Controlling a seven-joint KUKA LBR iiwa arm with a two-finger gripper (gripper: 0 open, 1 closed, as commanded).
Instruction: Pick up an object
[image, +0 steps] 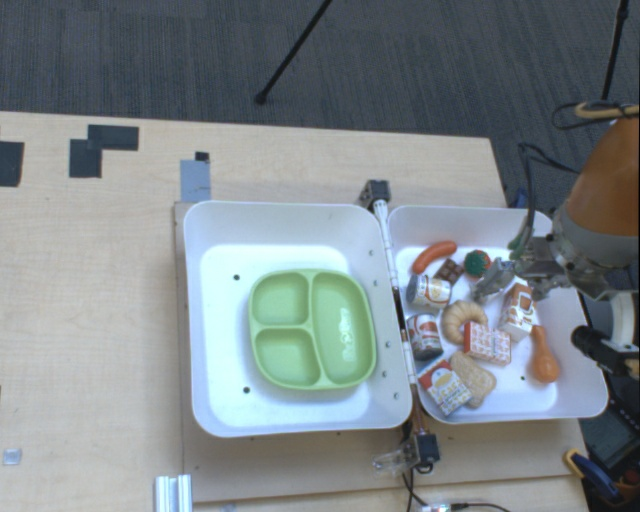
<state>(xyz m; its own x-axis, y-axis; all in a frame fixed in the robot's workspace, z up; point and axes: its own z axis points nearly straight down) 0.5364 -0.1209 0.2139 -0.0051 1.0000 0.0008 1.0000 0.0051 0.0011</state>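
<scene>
Two white bins are seen side by side on the bench. In the left bin (215, 330) a green plate (312, 329) with three compartments is placed, lying flat near the middle.

The right bin (575, 400) is filled with small toy food. A red sausage (434, 255) is laid near the top, and a green round piece (477, 263) is found just beside it on the right. A small jar (433, 291) is seen below the sausage, and another jar (425, 335) below that one. A donut (465, 320) is placed in the middle, touching a red box (488, 345). A cracker (473, 377) and a small packet (444, 388) are laid at the bottom. A carton (518, 308) stands to the right of the donut, and a carrot (542, 357) is laid near the right wall.

The arm (605, 205) is reached in from the right. The gripper (497, 279) is held low over the upper part of the right bin, between the green piece and the carton. Whether the jaws are spread or pressed together cannot be told, and nothing is clearly seen between them.
</scene>
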